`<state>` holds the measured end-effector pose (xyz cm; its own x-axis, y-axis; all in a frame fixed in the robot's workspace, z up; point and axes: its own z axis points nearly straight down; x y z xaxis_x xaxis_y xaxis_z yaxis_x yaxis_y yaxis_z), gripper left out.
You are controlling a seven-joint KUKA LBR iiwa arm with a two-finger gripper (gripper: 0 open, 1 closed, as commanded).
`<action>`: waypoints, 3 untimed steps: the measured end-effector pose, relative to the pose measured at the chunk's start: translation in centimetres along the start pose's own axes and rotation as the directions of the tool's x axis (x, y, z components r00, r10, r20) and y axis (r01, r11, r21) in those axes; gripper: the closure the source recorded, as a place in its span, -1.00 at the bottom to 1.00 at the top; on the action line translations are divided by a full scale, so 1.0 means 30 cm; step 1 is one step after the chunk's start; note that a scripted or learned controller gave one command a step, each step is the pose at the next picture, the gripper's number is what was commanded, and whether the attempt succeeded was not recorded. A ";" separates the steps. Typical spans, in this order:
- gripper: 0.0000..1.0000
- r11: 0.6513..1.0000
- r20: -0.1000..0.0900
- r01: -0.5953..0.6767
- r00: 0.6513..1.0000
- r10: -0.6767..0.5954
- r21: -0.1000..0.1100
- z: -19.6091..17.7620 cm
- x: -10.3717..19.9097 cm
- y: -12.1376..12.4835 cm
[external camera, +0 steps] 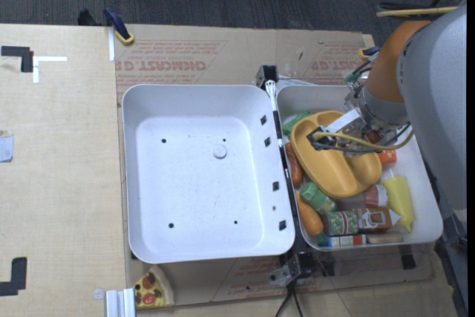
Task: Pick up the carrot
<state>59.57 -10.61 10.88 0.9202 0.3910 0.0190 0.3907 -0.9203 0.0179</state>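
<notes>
The carrot [309,220] is a short orange piece lying near the front left corner of the right bin [427,182], against the wall shared with the left bin. A green item [316,197] touches its upper end. My gripper [365,133] hangs over the back of the right bin, above the rim of a large yellow bowl [338,168]. It is well behind and to the right of the carrot. The wrist and bowl hide its tips.
Packed around the bowl are a reddish sausage-like piece [295,163], a green item [297,119], a brown-labelled bottle [362,220], a yellow bottle [401,200] and a small red piece [387,156]. The left bin [130,159] is beside it. A toy pizza slice [151,292] lies on the bench.
</notes>
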 end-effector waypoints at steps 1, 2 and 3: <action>-1.00 1.000 0.003 0.000 1.000 0.000 0.003 0.003 -0.003 -0.002; -1.00 0.985 0.019 -0.169 0.985 0.169 0.019 0.053 -0.047 0.165; -1.00 0.981 0.019 -0.193 0.981 0.193 0.010 0.049 0.099 0.005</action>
<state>62.40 -9.62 9.47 0.9785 0.2061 0.0031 0.2061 -0.9785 0.0035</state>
